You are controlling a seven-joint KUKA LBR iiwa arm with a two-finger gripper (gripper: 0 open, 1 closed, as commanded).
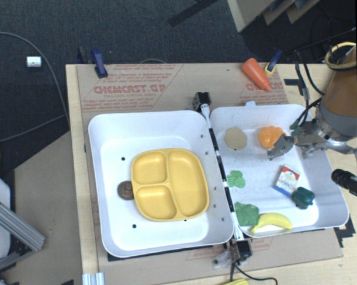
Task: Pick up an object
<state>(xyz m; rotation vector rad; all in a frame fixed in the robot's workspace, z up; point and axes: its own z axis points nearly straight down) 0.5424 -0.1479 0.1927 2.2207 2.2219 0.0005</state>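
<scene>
Because the end effector (282, 147), whose grip I cannot tell, sits right beside the orange toy (270, 136), it could bump it away and grab nothing.

2 white bins (102, 136), 1 yellow tray (168, 183), 1 banana (272, 222), 2 green leaves (235, 179).

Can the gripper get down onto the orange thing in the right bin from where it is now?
Probably yes. The gripper sits right beside the orange object in the right bin, with nothing lying on top of it. The beige disc lies apart on its far side, leaving room.
</scene>
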